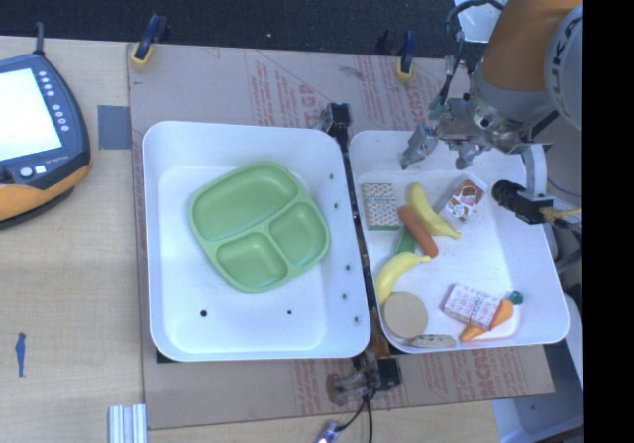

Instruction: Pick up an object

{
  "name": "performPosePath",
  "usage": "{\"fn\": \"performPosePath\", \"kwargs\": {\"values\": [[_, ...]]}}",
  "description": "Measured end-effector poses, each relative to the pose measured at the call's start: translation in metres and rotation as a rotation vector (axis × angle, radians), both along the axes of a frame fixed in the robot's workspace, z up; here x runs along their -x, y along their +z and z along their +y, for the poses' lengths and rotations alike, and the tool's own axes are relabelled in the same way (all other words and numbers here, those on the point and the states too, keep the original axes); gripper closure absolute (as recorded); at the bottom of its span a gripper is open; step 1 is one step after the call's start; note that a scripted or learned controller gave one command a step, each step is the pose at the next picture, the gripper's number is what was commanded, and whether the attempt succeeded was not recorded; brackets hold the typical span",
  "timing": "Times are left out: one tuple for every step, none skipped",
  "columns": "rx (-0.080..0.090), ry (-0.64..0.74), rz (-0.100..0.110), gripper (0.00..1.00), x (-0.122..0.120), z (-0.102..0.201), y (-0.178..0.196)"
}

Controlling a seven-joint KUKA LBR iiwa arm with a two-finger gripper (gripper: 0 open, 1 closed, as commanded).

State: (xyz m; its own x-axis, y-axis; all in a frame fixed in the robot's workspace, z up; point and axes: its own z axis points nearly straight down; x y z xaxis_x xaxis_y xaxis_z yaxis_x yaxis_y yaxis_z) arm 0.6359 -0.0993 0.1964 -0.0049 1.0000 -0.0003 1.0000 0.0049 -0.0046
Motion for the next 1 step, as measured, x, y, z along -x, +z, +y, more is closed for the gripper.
{"fn": "performPosePath", "kwargs": {"values": [[0.002,0.003,-0.014,0.0,0.0251,-0.0083,-0.0856]]}}
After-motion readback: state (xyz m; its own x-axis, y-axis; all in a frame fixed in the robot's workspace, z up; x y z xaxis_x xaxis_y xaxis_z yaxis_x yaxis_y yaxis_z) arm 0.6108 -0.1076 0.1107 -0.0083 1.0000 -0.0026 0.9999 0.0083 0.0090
